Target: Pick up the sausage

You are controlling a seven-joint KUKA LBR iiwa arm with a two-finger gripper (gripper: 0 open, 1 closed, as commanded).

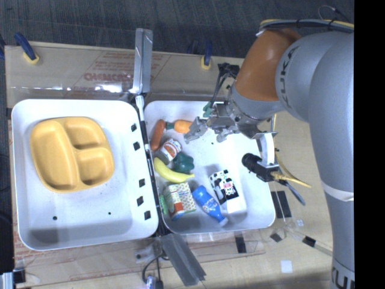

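- So I'm watching the right bin (pixel 264 212) from the overhead cam, and the sausage (pixel 157 135) is a reddish-brown thing lying along the bin's left wall, upper-left corner of that bin, a bit left of frame centre.
- It's touching or nearly touching the carrot (pixel 180 125), which lies just to its right along the top of the bin.
- Right below the sausage there's a small round can (pixel 171 149), a dark green piece (pixel 183 162), then the banana (pixel 172 173). Pretty crowded corner.
- The gripper (pixel 207 131) hangs over the upper middle of the right bin, just right of the carrot's tip. Its fingers (pixel 191 133) look spread apart with nothing between them, so it's released, not grasping anything.
- Progress, as I read it: nothing is picked yet. The sausage sits in the bin untouched, and the gripper is near it but off to the right.
- What's left is basically the whole job: shift left over the sausage, drop down, clamp, lift.
- My worry is the carrot and the bin wall crowding the grasp.
- Lower in the bin sit a blue bottle (pixel 210 204) and a milk carton (pixel 228 191), well out of the way. The left bin (pixel 24 221) just has the yellow tray (pixel 72 152).
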